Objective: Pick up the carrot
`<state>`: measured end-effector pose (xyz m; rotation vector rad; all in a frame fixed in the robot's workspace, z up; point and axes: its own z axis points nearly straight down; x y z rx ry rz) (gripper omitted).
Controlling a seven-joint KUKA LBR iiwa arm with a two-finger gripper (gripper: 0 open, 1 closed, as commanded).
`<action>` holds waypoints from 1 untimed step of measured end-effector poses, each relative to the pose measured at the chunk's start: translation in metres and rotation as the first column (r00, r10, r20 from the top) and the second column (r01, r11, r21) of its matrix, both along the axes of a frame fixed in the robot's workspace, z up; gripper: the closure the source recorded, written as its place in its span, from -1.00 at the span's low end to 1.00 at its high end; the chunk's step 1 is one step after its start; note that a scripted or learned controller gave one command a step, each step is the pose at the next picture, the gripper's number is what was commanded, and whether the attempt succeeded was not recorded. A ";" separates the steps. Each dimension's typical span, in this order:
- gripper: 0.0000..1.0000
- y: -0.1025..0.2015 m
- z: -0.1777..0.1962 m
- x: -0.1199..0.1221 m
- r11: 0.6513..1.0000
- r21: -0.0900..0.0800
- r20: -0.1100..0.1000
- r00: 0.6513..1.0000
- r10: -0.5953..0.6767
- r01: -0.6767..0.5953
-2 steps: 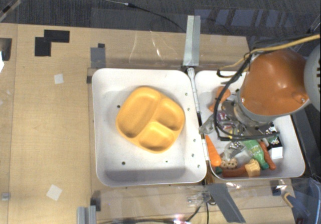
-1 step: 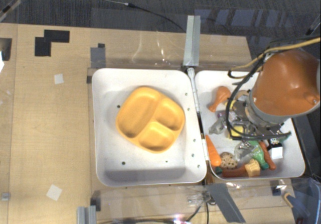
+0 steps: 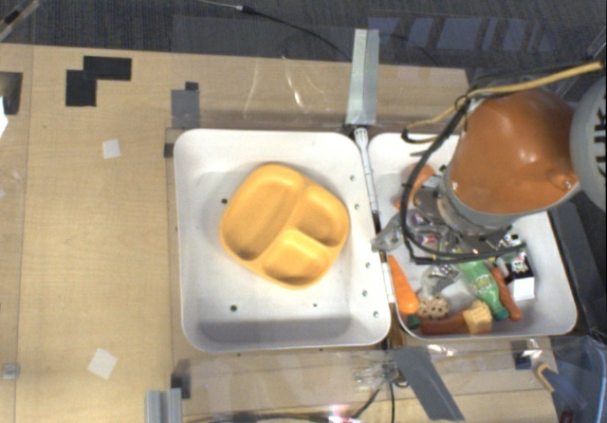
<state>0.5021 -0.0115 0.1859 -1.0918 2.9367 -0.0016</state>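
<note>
Two shallow white bins are sitting side by side on the wooden bench [image 3: 85, 250]. The left bin [image 3: 204, 317] is holding a yellow divided plate [image 3: 285, 223] with three compartments, lying a little above the bin's middle. The right bin [image 3: 560, 303] is holding a cluster of small toy foods along its near edge. The carrot [image 3: 404, 286] is lying in this right bin, close against the bin's left wall, slanting with its narrow end toward the upper left and its thicker end down toward the front corner. Just beside its lower end, a brown sausage-like piece [image 3: 441, 324] is resting along the front wall, with a small tan cube [image 3: 478, 318] next to it and a die-like spotted piece [image 3: 435, 307] just above. A green item [image 3: 482, 281] and a red-orange stick [image 3: 505, 295] are lying to the right of these, near a small black and white block [image 3: 520, 276]. The arm is reaching in from the right, its orange band [image 3: 512, 151] hanging over the middle of the right bin, with dark cables looping under it. The gripper [image 3: 446, 243] is sitting beneath that band, above and to the right of the carrot, apart from it; how its jaws are standing cannot be told from this angle, since the wrist is covering them.
</note>
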 end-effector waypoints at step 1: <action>-1.00 -0.036 0.001 -0.002 0.997 -0.003 0.002 0.997 0.080 -0.080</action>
